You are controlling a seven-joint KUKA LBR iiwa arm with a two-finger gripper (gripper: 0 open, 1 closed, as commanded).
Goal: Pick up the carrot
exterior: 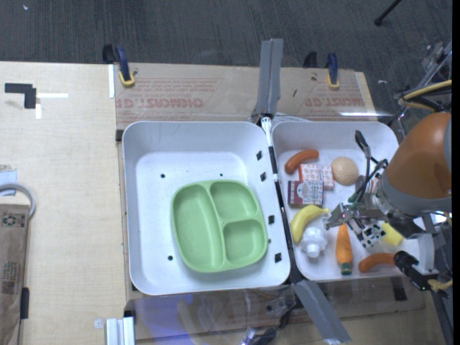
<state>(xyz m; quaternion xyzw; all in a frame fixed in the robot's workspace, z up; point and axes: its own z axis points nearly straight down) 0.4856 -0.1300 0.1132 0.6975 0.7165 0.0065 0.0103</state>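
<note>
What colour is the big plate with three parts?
Light green. The plate shows in the camera view, lying in the left bin.

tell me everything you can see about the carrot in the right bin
The carrot is a short orange toy, smooth like plastic, with a dark green stub at its near end. It lies flat on the floor of the right bin, running nearly straight toward the near wall. A white object lies to its left, a yellow banana beyond that. The pincer hovers over its far end; whether it touches is unclear.
</note>
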